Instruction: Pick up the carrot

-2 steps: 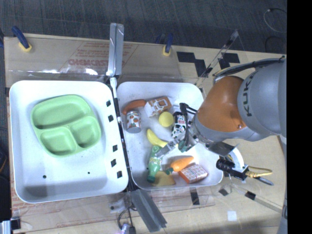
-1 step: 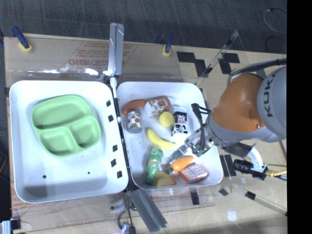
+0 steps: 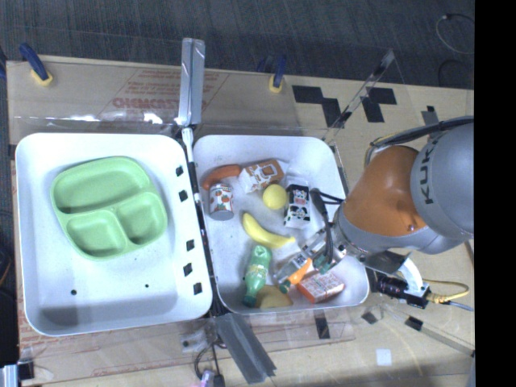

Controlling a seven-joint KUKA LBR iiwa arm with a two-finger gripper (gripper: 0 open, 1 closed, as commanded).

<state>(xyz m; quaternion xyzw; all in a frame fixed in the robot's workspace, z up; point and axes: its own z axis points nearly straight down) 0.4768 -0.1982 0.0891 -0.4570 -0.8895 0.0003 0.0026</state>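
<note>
Hovering over the carrot (image 3: 300, 273) — jaws (image 3: 310, 258) low.

Dark carpeted floor (image 3: 105, 6), wooden bench (image 3: 242, 87), blue clamps (image 3: 36, 64)

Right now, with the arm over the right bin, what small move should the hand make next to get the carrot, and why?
Probably a short, careful drop straight down. The hand sits low over the carrot, which is wedged between the green bottle and the red-orange box. I can't tell how the grip stands, so any closing should wait.
</note>
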